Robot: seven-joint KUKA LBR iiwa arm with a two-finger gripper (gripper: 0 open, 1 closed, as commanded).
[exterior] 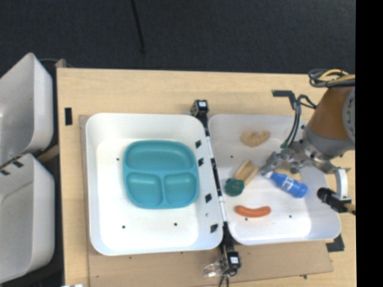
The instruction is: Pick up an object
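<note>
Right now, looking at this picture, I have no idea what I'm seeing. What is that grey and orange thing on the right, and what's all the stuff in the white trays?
You are looking down, at a slant, from a single camera fixed above a wooden bench. The grey and orange thing is a robot arm reaching in from the right. At its end is a gripper, its hand. It hangs over the right bin, just beside a blue bottle; whether it grasps anything, I cannot tell. That bin also holds an orange sausage-shaped toy, a wooden-handled tool with a green head and a tan lump. The left bin holds a teal divided plate.
</note>
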